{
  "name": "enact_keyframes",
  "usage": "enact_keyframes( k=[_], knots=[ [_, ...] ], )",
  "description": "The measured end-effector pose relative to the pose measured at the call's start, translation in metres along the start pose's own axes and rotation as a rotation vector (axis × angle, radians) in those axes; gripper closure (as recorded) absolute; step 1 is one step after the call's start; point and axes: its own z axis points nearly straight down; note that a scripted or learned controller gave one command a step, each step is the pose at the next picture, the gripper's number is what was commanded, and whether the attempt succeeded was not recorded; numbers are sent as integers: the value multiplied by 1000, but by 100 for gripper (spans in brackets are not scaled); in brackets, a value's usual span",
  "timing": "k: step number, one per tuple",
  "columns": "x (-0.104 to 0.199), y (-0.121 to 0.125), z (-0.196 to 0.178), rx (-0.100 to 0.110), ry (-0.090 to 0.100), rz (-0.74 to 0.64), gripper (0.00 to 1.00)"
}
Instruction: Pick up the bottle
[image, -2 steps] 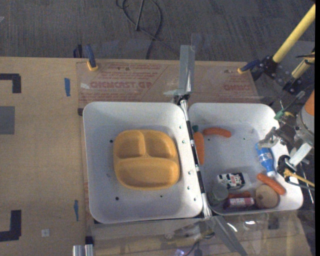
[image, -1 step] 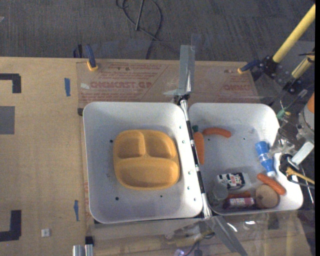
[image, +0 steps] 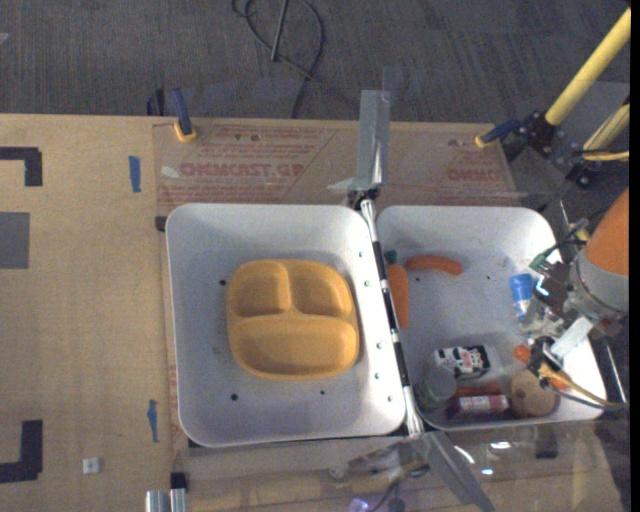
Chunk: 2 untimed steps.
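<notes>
Left bin (image: 190, 330): a yellow tray (image: 292, 318).
Right bin (image: 480, 225): the bottle (image: 478, 404) (red label), lying flat, long side left to right.
Pincer (image: 548, 345): hard to tell if open.

even overhead light | soft focus | faint shadows | mild grain

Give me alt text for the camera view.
A grey arm reaches from the right over the right bin, which holds a bottle, sausage and other small items. The left bin holds a yellow divided tray.
</notes>
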Motion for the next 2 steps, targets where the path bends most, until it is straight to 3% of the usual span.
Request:
enact_keyframes(
  k=[1, 2],
  knots=[
    [81, 31, -124, 5, -11, -50, 100],
    [81, 31, -124, 5, -11, -50, 0]
  ],
)
